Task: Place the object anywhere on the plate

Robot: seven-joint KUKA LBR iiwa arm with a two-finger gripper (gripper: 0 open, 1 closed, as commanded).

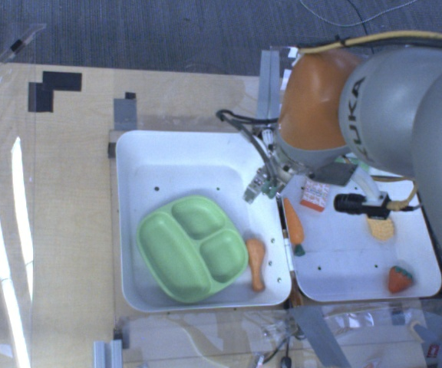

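A green plate (192, 248) with three compartments lies in the left bin (167, 148), toward its front. Right beside the plate's right edge, on the bin floor, an orange drumstick-shaped toy (256, 263) lies lengthwise. My gripper (258, 188) hangs over the back right part of the left bin, above and behind the plate's right side and apart from it. I see no object at its tip. The big grey and orange arm hides the back of the right bin.
The right bin (351, 278) holds an orange carrot (293, 225) along its left wall, a red and white packet (314, 195), a yellow piece (380, 228) and a strawberry (400, 279) at the front right. A narrow wall separates the two bins.
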